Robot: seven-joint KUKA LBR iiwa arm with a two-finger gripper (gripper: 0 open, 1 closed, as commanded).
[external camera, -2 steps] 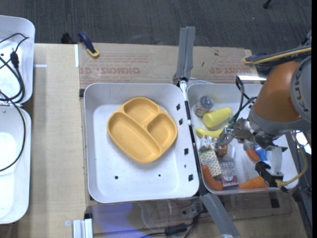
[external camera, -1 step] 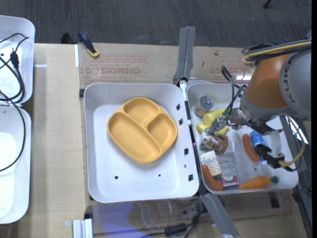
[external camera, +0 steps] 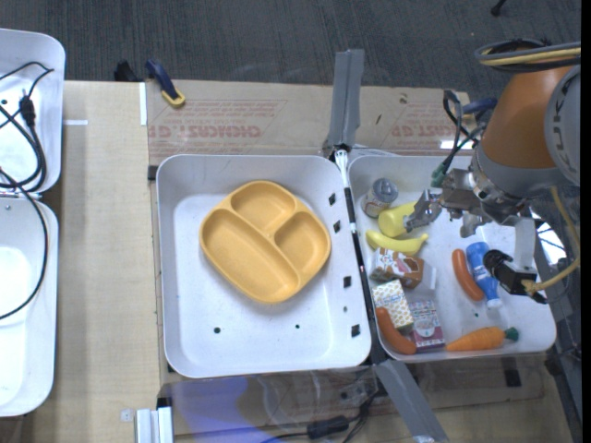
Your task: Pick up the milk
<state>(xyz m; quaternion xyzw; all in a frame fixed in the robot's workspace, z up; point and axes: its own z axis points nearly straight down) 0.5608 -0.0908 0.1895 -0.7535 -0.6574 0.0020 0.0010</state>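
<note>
I cannot tell my metal two-finger gripper's (external camera: 427, 209) state. It hangs over the right bin (external camera: 545, 326); the small red-and-white milk carton (external camera: 425, 324) lies near the front. Crowding neighbours risk a wrong grab.

My arm (external camera: 531, 123) is a broad rounded orange band under a grey shell, with a yellow-edged ring above it. My hand (external camera: 434, 206) is grey metal, blocky, with dark cables looping around the wrist.
</note>
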